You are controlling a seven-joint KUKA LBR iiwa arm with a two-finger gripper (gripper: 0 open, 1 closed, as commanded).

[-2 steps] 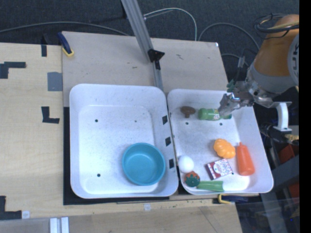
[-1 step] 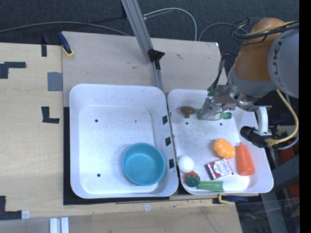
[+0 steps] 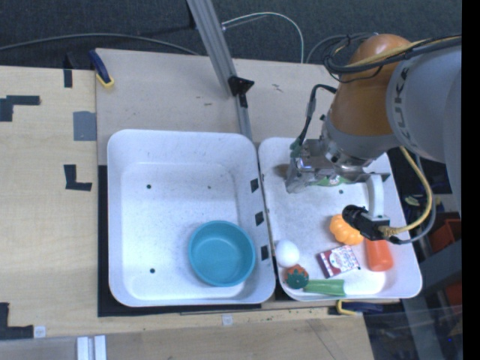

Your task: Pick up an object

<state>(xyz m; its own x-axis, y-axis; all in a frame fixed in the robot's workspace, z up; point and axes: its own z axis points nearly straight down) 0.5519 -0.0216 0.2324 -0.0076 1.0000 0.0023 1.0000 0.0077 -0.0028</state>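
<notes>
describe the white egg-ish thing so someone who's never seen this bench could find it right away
Start at the right bin, the one the arm reaches into, and follow its left wall toward the near edge. The white ball lies against that wall, just above a small teal and red toy. It is the only plain white rounded item there; its neighbours are orange, red, green or printed.

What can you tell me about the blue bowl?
The blue bowl is round, plain teal-blue, smooth like plastic. It stands upright, open side up, with nothing visible inside. It sits alone in the left bin, in the near right corner, close against that bin's right wall. It rests on the bin's speckled white floor.
</notes>
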